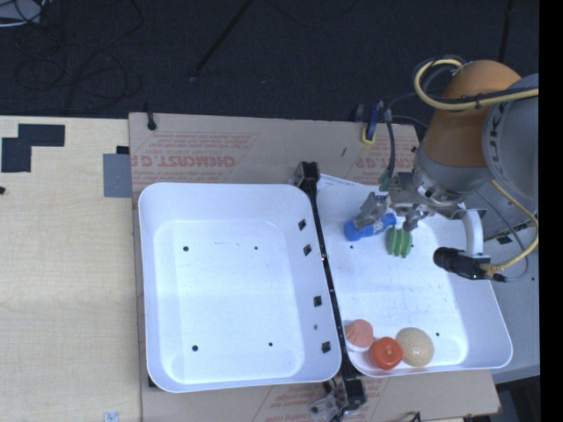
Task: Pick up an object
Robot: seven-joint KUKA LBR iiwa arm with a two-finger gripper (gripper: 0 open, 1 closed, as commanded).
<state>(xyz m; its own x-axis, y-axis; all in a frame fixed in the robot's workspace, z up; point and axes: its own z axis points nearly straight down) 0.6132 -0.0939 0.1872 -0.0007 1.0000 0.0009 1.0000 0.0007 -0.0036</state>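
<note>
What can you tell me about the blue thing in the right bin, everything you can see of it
The blue object is a small, chunky piece, plastic by the look of it, bright blue with a paler top edge. It lies in the upper left part of the right bin, close to the divider, tilted with one end higher toward the right. The gripper sits right over its right end, with one grey finger against it. A green object lies just to its right. Its exact shape is too small to tell.

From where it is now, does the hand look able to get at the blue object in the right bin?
Probably yes. The hand sits right over the blue object, with the green object just beside it, possibly crowding a grasp. Nothing lies on top of the blue one.
</note>
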